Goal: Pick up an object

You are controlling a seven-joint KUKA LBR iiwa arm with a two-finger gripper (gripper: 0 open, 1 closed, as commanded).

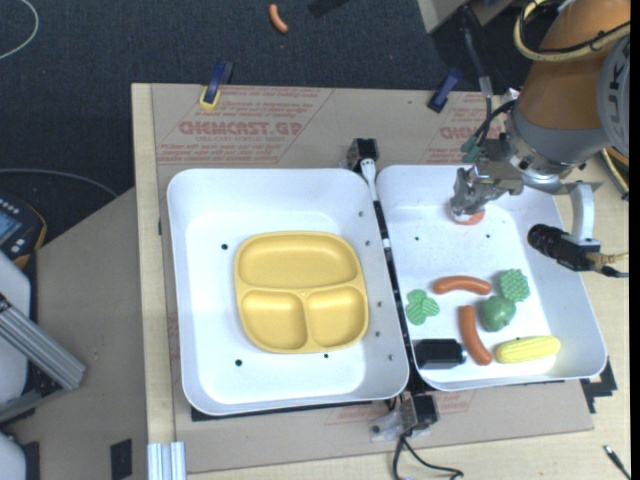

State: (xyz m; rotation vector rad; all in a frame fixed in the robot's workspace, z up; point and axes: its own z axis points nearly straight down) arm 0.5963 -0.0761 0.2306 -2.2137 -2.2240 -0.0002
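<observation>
My gripper is lowered into the far part of the right bin, right over a small red-orange piece that peeks out beneath it. Toward the front of that bin lie an orange sausage, a second sausage, a green leafy piece, a green broccoli, a green pepper, a yellow corn cob and a black block.
The left bin holds a yellow divided plate. A black divider runs between the bins. The arm's orange and grey body hangs over the right bin's far right corner.
</observation>
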